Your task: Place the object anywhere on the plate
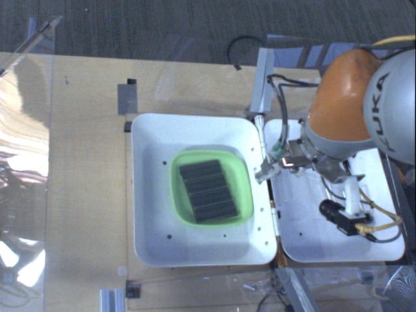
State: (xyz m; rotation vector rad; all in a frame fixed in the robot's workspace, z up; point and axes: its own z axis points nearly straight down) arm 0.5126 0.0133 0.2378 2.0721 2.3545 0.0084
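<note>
A green square plate [178,190] lies in the middle of the left white bin [149,148]. On it rests a dark ribbed rectangular block [208,190], lying flat and slightly turned. The arm's orange and grey wrist hangs over the right white bin [305,239]. The gripper [266,171] pokes out to the left at the seam between the two bins, just right of the plate. It stands apart from the block.
Cables and a black connector [339,217] dangle from the wrist above the right bin. A metal post [260,86] rises behind the bins. Wooden bench surface [71,174] stretches to the left, with a glossy transparent sheet over it.
</note>
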